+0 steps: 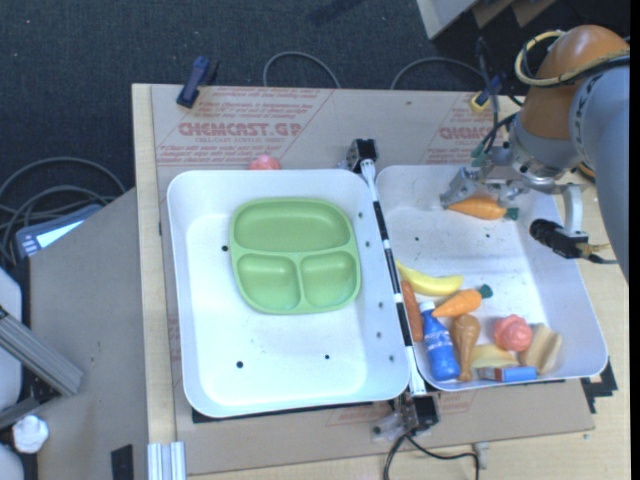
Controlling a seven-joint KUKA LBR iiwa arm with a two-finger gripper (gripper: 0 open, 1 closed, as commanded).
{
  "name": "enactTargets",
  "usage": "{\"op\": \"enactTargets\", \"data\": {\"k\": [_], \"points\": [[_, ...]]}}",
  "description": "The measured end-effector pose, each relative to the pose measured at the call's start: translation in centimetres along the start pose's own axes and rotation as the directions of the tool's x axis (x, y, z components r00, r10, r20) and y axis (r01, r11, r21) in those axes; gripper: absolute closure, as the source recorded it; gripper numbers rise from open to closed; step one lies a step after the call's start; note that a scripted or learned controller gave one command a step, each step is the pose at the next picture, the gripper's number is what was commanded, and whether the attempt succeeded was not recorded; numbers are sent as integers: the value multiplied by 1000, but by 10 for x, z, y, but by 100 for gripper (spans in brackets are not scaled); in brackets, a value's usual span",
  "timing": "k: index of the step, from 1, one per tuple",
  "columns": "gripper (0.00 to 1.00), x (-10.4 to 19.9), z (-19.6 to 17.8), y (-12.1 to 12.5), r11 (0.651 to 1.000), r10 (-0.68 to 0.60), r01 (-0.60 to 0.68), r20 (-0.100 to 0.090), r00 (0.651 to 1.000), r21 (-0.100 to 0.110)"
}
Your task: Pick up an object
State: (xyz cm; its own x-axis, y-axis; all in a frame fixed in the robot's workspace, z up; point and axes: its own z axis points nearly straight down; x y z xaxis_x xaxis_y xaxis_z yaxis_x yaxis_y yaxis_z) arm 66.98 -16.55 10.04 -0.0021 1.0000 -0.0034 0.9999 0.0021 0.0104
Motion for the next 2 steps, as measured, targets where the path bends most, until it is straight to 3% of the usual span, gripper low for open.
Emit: {"op": "enactTargets", "data": {"k": [1,2], "points": [[100,-3,-14,2,1000,-2,2,10,1000,-10],[0,-3,-13,2,1000,-1,1,10,1000,-9]]}}
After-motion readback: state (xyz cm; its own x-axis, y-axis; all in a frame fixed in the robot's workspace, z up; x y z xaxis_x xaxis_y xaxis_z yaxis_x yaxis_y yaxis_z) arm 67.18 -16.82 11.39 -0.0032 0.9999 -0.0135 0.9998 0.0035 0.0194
